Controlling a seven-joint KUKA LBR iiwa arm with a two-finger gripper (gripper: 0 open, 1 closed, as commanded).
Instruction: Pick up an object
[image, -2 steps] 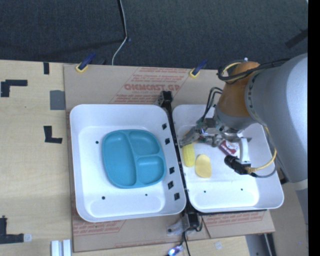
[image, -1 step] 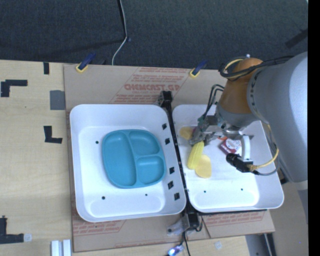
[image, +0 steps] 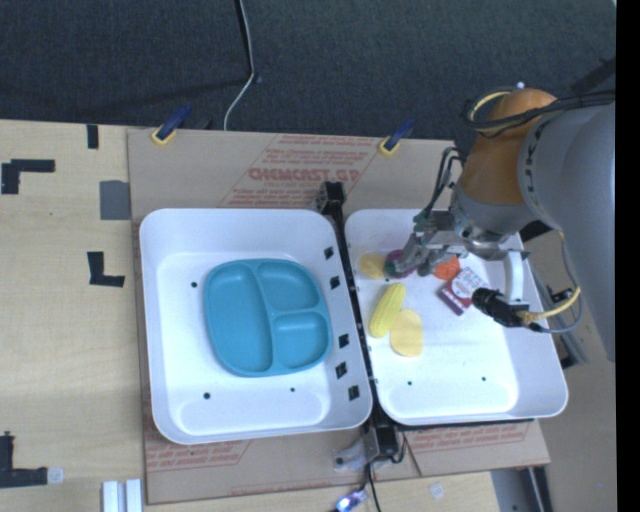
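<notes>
The claw (image: 408, 258) is lowered into the right bin (image: 500, 385) near its far left corner, just beside a pale yellow piece (image: 373, 266); its grip cannot be told. Yellow corn (image: 387, 308) and a yellow slice (image: 406, 333) lie by the bin's left edge. A blue divided plate (image: 267, 315) sits centred in the left bin (image: 180, 400).

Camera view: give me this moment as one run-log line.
pincer: low in right bin, far-left part | near: yellow corn cob, yellow piece, small red packet | left bin: blue divided plate | grasp: unconfirmed
</notes>
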